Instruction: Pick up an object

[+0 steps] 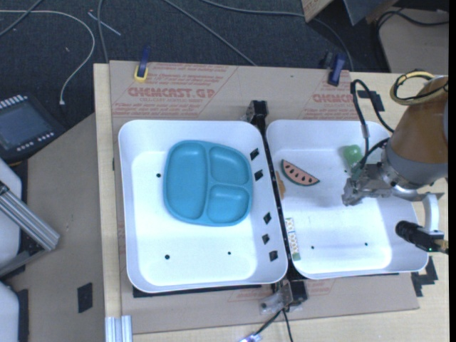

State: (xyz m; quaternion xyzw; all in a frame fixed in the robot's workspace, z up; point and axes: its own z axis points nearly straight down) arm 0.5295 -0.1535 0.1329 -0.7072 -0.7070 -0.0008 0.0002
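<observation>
Cables and a connector trail off the near edge of the counter (214,84), just below where the two white bins meet. On the near-left side sits the left bin (142,262), which carries a blue divided plate (209,182) in its far half; the plate has three compartments and lies flat. Beside it, touching along a shared rim dotted with black clips, is the right bin (342,258).

Within the right bin, a watermelon slice toy (298,174) lies flat near the far-left part, close to the shared rim. A green object (351,152), small and rounded, rests further right, partly hidden by the arm's cabling.

From the right, the arm (420,137) reaches over the right bin. Its tool (354,193) is low over the bin floor, just below the green object and well to the right of the watermelon slice. How far the tool is spread cannot be told: it is small, grey and blurred against the white floor, and nothing can be made out within it.
</observation>
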